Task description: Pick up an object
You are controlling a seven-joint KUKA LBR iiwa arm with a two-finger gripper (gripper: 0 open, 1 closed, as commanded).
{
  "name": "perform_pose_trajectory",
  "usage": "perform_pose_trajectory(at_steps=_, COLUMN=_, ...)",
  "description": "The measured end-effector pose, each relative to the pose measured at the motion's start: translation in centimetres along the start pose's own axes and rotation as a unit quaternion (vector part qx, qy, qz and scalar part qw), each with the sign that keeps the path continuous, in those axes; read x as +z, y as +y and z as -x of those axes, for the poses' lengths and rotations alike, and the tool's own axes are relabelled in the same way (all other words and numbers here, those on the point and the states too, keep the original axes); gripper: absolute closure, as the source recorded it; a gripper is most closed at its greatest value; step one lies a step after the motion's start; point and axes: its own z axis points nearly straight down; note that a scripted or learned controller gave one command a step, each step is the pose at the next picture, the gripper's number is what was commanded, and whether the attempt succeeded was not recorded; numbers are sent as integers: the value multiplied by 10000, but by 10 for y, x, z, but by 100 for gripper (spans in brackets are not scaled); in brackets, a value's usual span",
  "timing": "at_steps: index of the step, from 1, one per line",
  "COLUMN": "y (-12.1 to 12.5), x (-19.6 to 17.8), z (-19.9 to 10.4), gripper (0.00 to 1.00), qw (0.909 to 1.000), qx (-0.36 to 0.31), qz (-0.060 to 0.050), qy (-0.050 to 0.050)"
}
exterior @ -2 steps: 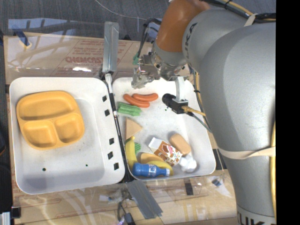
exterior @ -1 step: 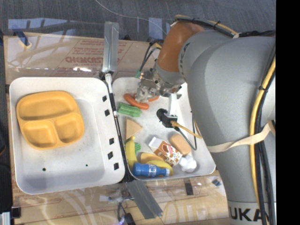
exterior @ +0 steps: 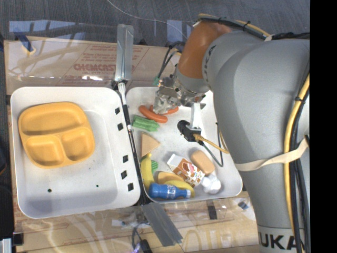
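Several items crowd the right bin (exterior: 224,141): nearest, a blue bottle (exterior: 168,192) and banana (exterior: 147,170); farther back, a hot dog (exterior: 152,113) under the gripper (exterior: 167,100). Whether it is spread or pressed together, I cannot tell. Likely the grasp step; next, close and lift straight.

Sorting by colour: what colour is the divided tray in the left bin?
Yellow-orange tray, seen in the camera view.

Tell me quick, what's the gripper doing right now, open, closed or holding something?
Gripper: low over the orange hot dog in the right bin; state cannot be told.
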Motion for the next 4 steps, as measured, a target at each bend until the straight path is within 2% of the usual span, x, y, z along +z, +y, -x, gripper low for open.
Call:
perform_pose_trajectory(at_steps=1, y=-13, x=-77, z=-52, gripper=100, qw=9721, qx=2347, qz=-21, qy=-5)
perform_pose_trajectory(at_steps=2, y=-49, x=-74, z=-82, gripper=100, qw=8469, qx=5317, qz=-46, qy=-36)
perform_pose_trajectory(at_steps=3, y=-44, x=-95, z=-61, gripper=100, qw=8369, qx=5473, qz=-22, qy=-29)
perform_pose_trajectory(at_steps=4, y=-66, x=-75, z=-129, gripper=100, qw=8375, qx=5464, qz=-42, qy=-30)
